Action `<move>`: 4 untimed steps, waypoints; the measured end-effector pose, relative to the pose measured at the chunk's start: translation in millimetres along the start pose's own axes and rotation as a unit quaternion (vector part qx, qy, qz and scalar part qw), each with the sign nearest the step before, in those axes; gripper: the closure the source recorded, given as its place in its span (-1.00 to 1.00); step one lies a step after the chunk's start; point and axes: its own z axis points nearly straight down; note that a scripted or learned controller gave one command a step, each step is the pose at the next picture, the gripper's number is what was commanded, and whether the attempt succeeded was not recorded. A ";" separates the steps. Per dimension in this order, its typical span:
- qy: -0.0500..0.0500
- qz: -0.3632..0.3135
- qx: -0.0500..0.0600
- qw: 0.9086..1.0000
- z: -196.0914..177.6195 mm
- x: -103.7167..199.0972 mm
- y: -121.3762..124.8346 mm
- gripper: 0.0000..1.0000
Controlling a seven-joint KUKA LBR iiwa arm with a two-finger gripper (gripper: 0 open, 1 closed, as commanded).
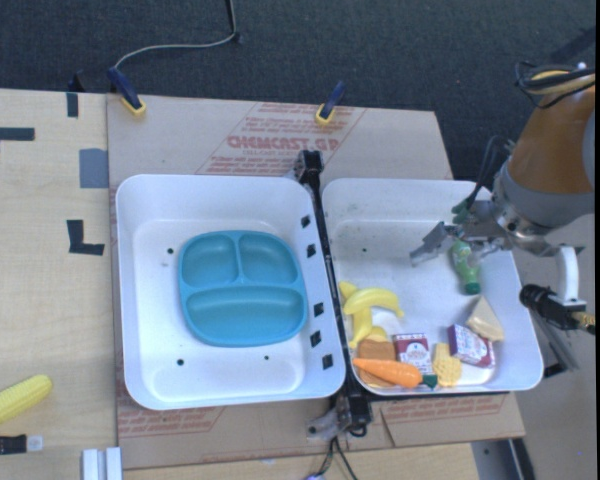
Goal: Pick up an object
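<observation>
My gripper (452, 252) hangs low over the far right part of the right bin (380, 213). It is open, with one grey finger (426, 248) reaching out to the left. A small green bottle (467, 268) lies just under its right side, and I cannot tell whether they touch. Along the bin's near side lie a banana (370, 302), a carrot (388, 372), a yellow corn piece (446, 368), a cheese wedge (486, 320) and two red and white packets (412, 350) (471, 346).
The left bin (150, 368) holds a blue divided plate (244, 286). A black divider (320, 268) runs between the bins. A yellow corn cob (15, 399) lies on the bench at the front left. Two yellow clamps (128, 92) (330, 108) grip the cardboard's far edge.
</observation>
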 end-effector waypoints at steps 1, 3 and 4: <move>0.000 0.001 0.001 1.000 98.3 -77.7 -36.9 -1.00; -0.003 -0.001 -0.004 1.000 118.7 -60.6 48.9 1.00; -0.003 -0.001 -0.004 1.000 118.8 -60.6 48.8 -1.00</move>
